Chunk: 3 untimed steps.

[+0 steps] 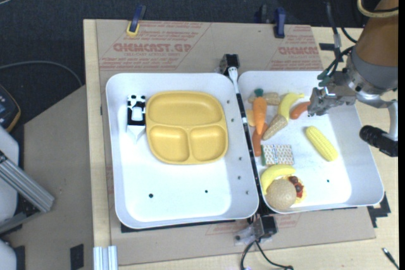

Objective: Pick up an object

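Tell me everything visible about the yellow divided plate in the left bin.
The plate is matte yellow, plastic by its look, a rounded rectangle with three compartments: one long one across the far side and two smaller ones side by side on the near side. It lies flat and right side up on the floor of the left bin, in its far half and nearer its right wall. Nothing lies in its compartments. A small black-and-white object sits against its left edge; whether they touch is unclear.
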{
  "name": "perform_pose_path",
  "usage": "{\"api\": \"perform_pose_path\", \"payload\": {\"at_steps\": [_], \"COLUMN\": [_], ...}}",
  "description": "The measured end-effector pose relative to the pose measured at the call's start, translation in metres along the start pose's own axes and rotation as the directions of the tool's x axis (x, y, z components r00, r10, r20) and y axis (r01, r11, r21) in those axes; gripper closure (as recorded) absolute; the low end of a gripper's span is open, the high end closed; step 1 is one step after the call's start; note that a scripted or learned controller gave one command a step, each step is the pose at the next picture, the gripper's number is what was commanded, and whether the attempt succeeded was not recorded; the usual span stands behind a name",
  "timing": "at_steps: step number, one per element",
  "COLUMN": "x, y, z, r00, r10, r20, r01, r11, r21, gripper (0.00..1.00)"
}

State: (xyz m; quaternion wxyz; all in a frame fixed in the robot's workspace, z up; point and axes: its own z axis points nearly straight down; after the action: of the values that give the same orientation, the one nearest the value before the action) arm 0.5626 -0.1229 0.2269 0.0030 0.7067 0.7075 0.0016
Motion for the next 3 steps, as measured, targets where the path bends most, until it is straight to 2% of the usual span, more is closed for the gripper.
{"api": "perform_pose_path", "payload": {"at_steps": [1, 2, 3], "x": [0.057, 0.118, 0.136], "y": [0.011, 0.002, 0.007], "z": [-0.004, -0.007, -0.007], "r00": [1.000, 1.000, 1.000], "r10": [-0.005, -0.005, -0.002], "r20": [-0.003, -0.005, -0.002], "r01": [0.005, 0.005, 0.002], "r11": [1.000, 1.000, 1.000], "r21": [0.002, 0.009, 0.005], "gripper": [1.00, 1.00, 1.00]}}
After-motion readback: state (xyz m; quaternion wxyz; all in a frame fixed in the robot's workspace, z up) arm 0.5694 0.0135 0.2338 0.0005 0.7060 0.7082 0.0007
